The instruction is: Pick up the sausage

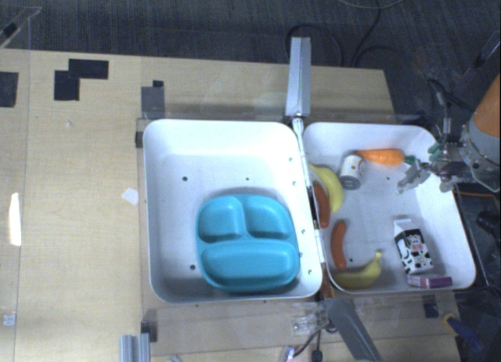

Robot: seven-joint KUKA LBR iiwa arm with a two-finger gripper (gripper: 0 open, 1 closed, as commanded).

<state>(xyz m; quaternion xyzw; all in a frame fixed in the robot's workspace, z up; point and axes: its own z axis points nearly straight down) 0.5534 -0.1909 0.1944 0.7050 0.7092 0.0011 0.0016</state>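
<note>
Wooden bench, two white bins. Sausage (339,244) in right bin (462,231), touching banana (362,271). Prob. light, firm, smooth; best pinched mid-length, across width. Gripper (423,171) near carrot (381,157); spread/pressed: can't tell.

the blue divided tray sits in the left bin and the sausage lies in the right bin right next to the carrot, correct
Not quite. The camera view shows the sausage beside a banana, well apart from the carrot. The blue divided tray is in the left bin, as you said.
</note>
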